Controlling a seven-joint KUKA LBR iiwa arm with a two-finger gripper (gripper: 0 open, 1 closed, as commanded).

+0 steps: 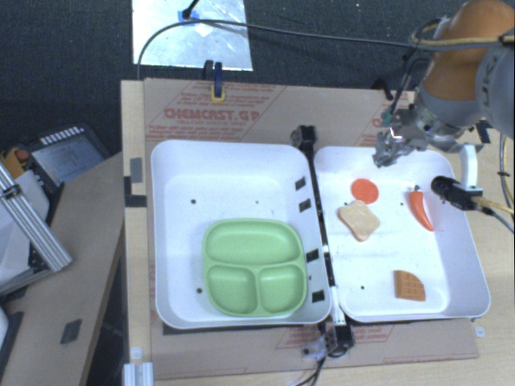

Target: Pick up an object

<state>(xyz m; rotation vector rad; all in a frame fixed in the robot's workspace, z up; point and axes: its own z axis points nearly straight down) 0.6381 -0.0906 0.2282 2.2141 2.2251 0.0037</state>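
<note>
Brown cardboard (241, 111) with red printed letters covers the bench, and on it we see two shallow white bins side by side. Behind the cardboard we see a dark floor with a shiny metal sheet (193, 21) and a thin cable across it.

We see in the left bin (185, 175) a green plate (253, 265) with three compartments. It lies in the near half of the bin, close to the wall that the two bins share.

We find in the right bin (451, 248) four small things. A red round disc (364, 190) lies toward the far side, and a pale slice of bread (359, 219) lies just beside it, on the near side. We cannot tell if the two touch. An orange-red carrot (419, 208) lies to the right of them, near the right wall. A brown waffle piece (409, 285) lies alone in the near right part of the bin, well apart from the others.

We see the arm (471, 47) coming in from the right, with its orange band on top. The gripper (389, 153) hangs over the far edge of the right bin, beyond the red disc and apart from it. We see nothing between its fingers, and it touches none of the four things. Whether the fingers are apart or together, we cannot tell, because they are too small and dark.

A yellow clamp (216, 83) holds the far edge of the cardboard.
</note>
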